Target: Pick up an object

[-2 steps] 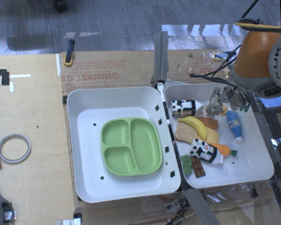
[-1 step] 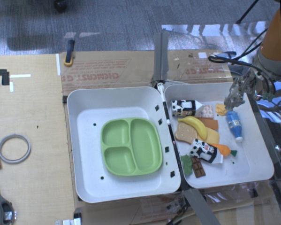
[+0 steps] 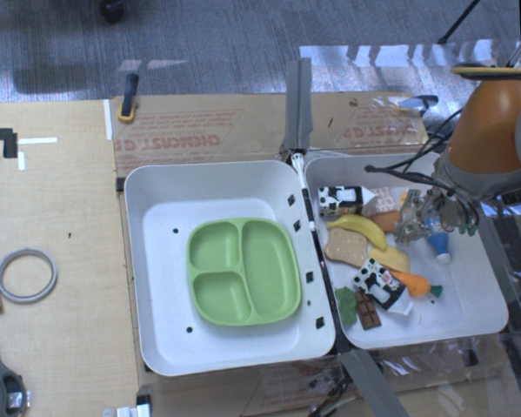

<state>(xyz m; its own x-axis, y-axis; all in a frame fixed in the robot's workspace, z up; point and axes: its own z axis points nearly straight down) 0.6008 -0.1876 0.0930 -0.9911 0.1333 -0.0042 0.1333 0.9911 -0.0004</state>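
Currently I am reading the gripper (image 3: pixel 424 218), its grasp state indeterminate, hovering at right of frame in the right bin (image 3: pixel 488 318), the banana (image 3: pixel 359 227) lying just leftward, long axis slanting down-right.

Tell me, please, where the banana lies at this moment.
In the camera view the banana lies in the right bin, near its left wall, above the slice of bread and below the black-and-white item.

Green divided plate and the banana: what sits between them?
In the camera view, between the green plate and the banana lie bare white floor of the left bin and the two bins' adjoining walls with black clips.
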